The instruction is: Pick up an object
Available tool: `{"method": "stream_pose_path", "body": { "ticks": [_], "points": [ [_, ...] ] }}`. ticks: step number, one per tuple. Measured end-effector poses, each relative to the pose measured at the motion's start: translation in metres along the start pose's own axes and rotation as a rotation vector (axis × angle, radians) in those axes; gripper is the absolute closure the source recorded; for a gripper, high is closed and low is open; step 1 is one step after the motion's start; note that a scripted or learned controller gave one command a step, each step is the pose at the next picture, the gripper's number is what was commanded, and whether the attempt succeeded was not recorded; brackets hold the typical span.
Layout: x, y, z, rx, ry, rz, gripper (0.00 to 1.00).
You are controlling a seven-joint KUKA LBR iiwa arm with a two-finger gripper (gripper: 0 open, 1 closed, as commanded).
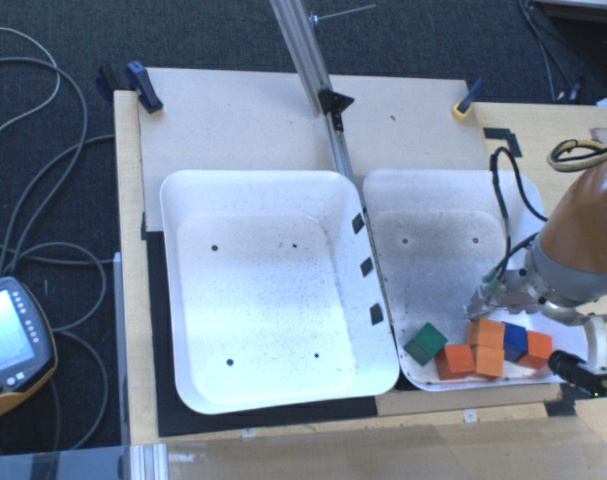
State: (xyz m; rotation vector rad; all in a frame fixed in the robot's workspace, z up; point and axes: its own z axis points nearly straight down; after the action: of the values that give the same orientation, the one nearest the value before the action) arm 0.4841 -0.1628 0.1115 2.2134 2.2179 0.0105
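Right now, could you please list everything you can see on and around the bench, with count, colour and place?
bins: two, white, side by side; left bin, right bin
green block: one, near edge of the right bin, left of the other blocks
orange blocks: three or four, clustered in the right bin's near right corner
blue block: one, within the orange cluster
bench: one, beige board under both bins
clamps: two, blue far left corner, yellow far right
metal pole: one, grey, slanting down between the bins
handheld screen: one, floor at left
arm: one, grey and orange, over the right bin's right side
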Motion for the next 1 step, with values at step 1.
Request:
{"method": "stream_pose_path", "body": {
  "ticks": [1],
  "points": [
    [-0.0007,-0.0018,0.0012,0.005,0.0,0.001,0.0]
  ]
}}
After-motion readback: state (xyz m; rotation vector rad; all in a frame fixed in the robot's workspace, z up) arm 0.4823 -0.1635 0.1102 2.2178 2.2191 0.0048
